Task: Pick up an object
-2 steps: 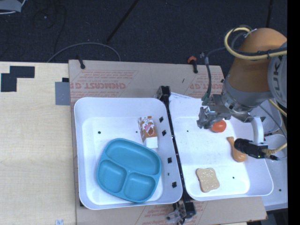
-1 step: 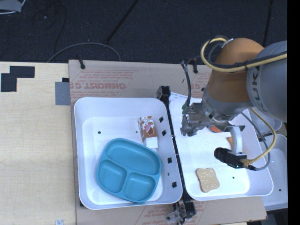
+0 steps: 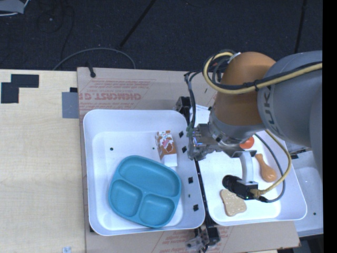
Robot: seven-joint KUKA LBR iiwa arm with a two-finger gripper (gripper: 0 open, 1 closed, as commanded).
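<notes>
Approach phase, by our read: the claw (image 3: 196, 149) sits over the seam where the two bins meet, tucked under the arm's (image 3: 247, 96) wrist. We cannot tell if it is released or clenched, and we see no object in it, so no grasp counted yet

Candidates:
- small brown-and-white packet (image 3: 166, 143) in the left bin (image 3: 95, 141), near the back right corner, just beside the blue divided plate (image 3: 145, 191); closest to the claw but apart from it, on the other side of the bin walls
- toast-shaped piece (image 3: 233, 203) at the front of the right bin (image 3: 295, 215), lying flat
- tan drumstick-shaped piece (image 3: 266, 168) further right in that bin
- orange-red item (image 3: 247, 141) half hidden by the arm, shape unclear

Next move, as we judge it: commit to one target, shift off the seam so the bin walls are clear, centre over the object, then descend. The packet looks like the shortest travel; the plate edge next to it leaves little room on that side. The toast piece lies low, so we expect it needs a descent right to the bin floor
</notes>
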